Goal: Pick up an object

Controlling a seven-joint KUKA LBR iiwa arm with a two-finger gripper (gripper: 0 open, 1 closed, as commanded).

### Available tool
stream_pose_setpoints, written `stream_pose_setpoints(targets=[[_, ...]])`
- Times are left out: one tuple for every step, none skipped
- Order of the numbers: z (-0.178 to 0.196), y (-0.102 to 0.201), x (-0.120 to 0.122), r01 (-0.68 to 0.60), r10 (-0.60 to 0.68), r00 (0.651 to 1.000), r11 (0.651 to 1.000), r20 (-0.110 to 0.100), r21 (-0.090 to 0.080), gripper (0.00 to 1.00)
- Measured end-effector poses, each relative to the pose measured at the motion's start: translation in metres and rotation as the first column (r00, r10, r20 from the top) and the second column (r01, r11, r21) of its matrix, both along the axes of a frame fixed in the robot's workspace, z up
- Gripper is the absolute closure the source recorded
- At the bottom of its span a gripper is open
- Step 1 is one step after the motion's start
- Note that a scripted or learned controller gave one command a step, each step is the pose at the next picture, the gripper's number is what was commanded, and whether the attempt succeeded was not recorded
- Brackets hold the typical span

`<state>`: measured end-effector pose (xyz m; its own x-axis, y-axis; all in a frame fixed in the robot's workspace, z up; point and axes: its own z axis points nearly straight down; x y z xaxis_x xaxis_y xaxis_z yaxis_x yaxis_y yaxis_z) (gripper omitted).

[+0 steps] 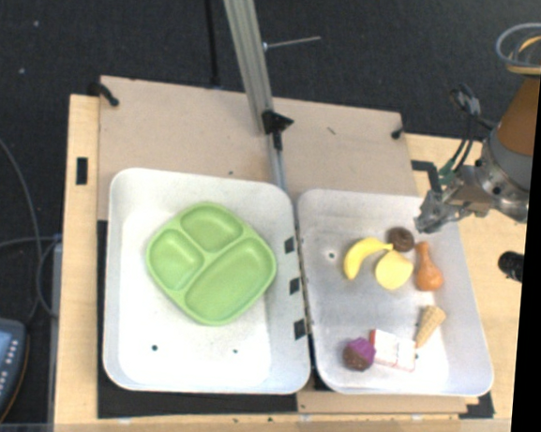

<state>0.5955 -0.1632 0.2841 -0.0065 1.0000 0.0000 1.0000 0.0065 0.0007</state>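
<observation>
Two bins side by side on worktop (370, 153). Left bin (123, 339): divided plate (212, 264), centred. Right bin (456, 358): banana (363, 256), apple (394, 270), carrot-like piece (426, 268) clustered toward the back; cone (429, 324), small box (394, 351), round piece (358, 354) nearer front. Tool (432, 215) over back right rim.

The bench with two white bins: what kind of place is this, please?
Probably a robot-grasping test bench in a lab: a robot arm over a bin of toy food, a green divided plate, and loose cables on dark floor.
</observation>
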Motion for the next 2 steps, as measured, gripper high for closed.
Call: stream_pose_setpoints(targets=[[0.004,0.05,0.001,0.0,0.0,1.0,1.0,0.001,0.001,1.0],[-0.014,0.105,0.008,0.0,0.0,1.0,1.0,-0.001,0.001,1.0]])
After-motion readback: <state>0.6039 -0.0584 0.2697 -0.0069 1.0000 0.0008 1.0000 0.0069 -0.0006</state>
